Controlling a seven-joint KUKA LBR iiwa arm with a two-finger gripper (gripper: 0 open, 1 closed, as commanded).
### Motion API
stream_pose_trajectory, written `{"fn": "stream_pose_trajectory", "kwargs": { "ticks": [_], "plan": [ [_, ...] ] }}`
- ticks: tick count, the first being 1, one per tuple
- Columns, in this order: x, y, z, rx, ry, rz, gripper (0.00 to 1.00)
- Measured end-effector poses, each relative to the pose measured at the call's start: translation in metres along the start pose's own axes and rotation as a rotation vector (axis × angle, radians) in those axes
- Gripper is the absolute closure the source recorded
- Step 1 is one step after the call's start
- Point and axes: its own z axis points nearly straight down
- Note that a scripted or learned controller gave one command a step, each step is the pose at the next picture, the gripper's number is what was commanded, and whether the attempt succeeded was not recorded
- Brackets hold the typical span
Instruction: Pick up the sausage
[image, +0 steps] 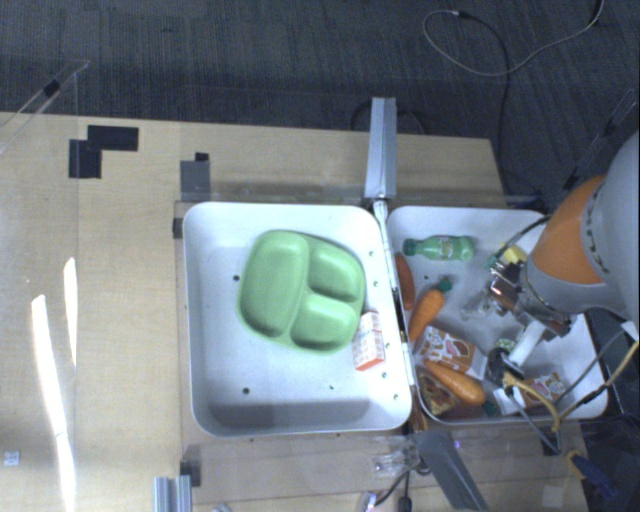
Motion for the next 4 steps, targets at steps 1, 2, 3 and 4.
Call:
{"fn": "stream_pose_trajectory", "kwargs": {
  "ticks": [1,2,3,4],
  "plan": [
    [-0.009,-0.003,0.000,-0.005,0.001,-0.041,0.00],
    [-0.006,-0.050,-0.001,-0.005,0.001,-0.041,0.00],
    [-0.003,-0.053,-0.001,-0.007,0.000,0.018,0.00],
    [0.024,-0.034,0.000,0.000,-0.002,0.315,0.00]
  ]
}}
